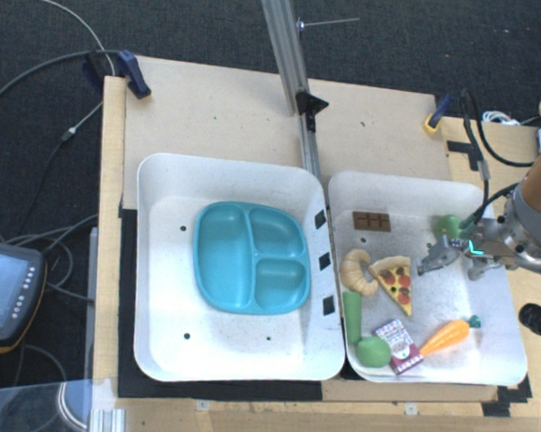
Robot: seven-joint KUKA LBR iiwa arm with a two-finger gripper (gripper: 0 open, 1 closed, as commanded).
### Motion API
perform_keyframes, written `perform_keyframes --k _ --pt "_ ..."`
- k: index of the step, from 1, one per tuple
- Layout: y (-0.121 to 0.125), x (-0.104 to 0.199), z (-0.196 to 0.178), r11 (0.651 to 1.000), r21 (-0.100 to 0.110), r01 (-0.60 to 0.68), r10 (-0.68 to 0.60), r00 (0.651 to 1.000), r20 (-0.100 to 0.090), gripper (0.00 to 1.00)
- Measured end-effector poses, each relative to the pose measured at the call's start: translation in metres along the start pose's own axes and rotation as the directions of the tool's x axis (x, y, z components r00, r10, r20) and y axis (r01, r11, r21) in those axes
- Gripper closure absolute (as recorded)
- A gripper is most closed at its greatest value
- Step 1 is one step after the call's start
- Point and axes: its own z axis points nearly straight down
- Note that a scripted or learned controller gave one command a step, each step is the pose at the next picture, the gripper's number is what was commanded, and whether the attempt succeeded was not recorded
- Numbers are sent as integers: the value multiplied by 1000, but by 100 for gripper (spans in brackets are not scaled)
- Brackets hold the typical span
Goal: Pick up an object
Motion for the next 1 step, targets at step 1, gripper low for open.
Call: perform_keyframes --k 1 --pt "1 -3 43 1000 5 -1 1 1000 -1 0"
